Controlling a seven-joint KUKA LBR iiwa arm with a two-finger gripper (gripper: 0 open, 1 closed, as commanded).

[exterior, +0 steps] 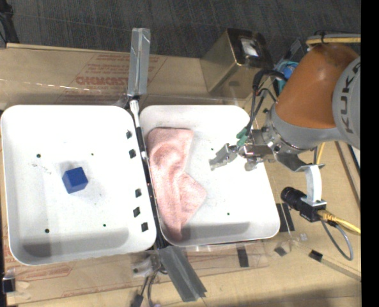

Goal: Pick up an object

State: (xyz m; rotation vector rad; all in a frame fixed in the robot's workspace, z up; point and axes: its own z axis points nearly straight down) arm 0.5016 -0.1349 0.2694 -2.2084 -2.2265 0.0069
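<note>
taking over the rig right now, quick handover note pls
Gripper: over the right bin, just right of the pink cloth, with nothing seen in it; the view does not settle whether it is open or shut.
Things: the pink cloth lies crumpled along the right bin's left side. The blue cube sits alone in the left bin.
Done: nothing picked up yet.
Left: choose one object, grasp and lift it; the cloth is the nearer one.
</note>
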